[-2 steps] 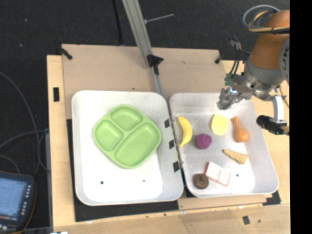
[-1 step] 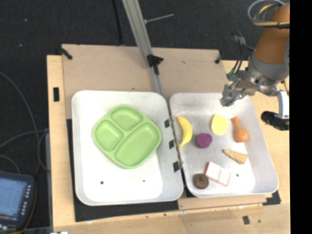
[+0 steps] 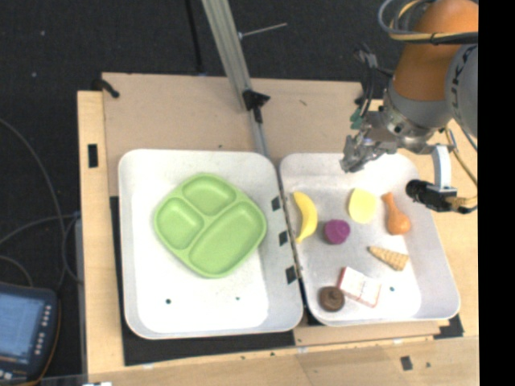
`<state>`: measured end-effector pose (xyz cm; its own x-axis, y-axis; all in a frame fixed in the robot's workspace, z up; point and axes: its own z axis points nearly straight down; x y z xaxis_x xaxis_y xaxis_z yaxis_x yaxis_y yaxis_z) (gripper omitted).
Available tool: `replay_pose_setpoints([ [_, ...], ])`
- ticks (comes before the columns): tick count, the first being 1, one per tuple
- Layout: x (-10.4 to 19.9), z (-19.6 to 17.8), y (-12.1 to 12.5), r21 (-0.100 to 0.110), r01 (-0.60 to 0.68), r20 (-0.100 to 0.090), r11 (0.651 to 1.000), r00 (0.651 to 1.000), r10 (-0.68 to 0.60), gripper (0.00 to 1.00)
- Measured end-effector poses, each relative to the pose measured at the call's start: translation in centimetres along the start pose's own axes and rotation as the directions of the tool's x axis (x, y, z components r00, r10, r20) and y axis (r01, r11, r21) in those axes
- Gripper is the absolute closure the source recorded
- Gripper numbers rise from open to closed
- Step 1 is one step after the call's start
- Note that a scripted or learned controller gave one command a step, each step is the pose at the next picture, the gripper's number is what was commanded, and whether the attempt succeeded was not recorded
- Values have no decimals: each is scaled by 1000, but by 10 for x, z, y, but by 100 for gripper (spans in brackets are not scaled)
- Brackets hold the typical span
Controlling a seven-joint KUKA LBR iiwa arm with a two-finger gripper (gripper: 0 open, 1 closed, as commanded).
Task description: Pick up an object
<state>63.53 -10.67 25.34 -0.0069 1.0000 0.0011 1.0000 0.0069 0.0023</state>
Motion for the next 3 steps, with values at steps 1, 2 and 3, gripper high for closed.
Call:
replay_pose_setpoints([
  [1,51,12,8,3,0,0,1000,1000,0,100],
  [2,101,8,4,4,0,-1,1000,1000,0,100],
  [3,150,0,16,0,1,-1,1000,1000,-1,100],
])
